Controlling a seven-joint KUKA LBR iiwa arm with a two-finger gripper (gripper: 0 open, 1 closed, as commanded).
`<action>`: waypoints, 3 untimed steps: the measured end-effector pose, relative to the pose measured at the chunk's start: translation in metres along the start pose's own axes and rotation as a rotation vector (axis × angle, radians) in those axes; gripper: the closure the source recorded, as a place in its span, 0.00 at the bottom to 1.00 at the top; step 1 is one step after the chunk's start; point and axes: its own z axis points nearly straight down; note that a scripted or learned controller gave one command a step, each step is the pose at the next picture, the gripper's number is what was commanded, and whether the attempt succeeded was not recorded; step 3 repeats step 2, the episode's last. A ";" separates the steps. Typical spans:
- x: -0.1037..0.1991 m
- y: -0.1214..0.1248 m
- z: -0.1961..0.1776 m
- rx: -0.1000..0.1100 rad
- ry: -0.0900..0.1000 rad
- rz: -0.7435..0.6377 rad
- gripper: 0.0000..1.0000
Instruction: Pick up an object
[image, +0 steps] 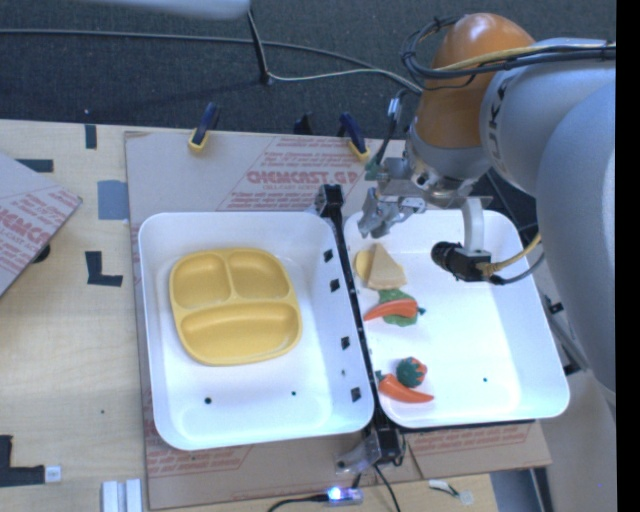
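Note:
In the right bin (500, 340) lie a tan wedge-shaped toy sandwich (379, 268), an orange carrot with green leaves (392, 309), a second orange carrot (405, 394) and a red-and-green toy (411, 372) just above it. My gripper (378, 224) hangs at the bin's far left corner, right above the tan wedge, its fingertips just short of the wedge's top edge. Nothing shows between the fingers.
The left bin (160, 400) holds a yellow three-compartment plate (236, 304). A black divider (345, 300) with clips runs between the bins. Blue-and-yellow clamps (203, 128) sit at the board's back edge. The arm's bulk fills the upper right.

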 end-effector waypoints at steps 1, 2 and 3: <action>0.055 0.010 0.013 0.001 0.000 0.000 1.00; 0.110 0.022 0.021 0.000 0.000 0.000 1.00; 0.110 0.022 0.021 0.000 0.000 0.000 1.00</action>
